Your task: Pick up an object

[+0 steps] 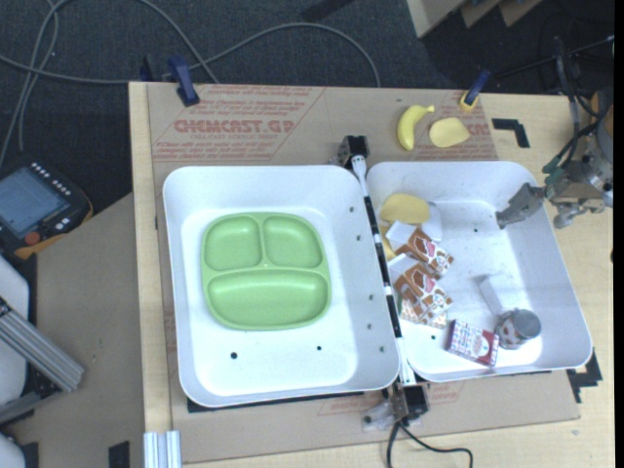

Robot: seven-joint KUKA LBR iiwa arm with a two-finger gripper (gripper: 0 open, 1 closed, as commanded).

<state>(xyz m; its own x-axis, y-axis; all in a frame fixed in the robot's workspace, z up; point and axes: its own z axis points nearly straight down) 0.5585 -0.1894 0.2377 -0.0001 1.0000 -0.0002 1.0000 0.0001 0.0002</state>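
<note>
White plastic, slick and shallow: that is what the right bin [570, 295] is made of, and it could cause trouble. Nearest the front edge lies a small red carton [472, 343], touching a grey round can [518, 326] with a pale stub beside it. A can like that would likely roll from a nudge, and the carton sits so close that a finger coming down could land on both and grab neither. A little further in, brown-and-white packets [421, 279] lie heaped against the divider; flat and overlapping, they might slide under the tips or come up two at a time. Beyond them is a yellow lump [405, 208], rounded, which I guess would squirt out of a pinch. The left bin [185, 261] holds a green divided plate [264, 269], too broad to pinch easily. Farthest back, over the right bin's far rim, hangs the claw [538, 207], its fingers spread apart with nothing between them, well clear of every object. A banana [413, 125] lies outside on the board.
</note>
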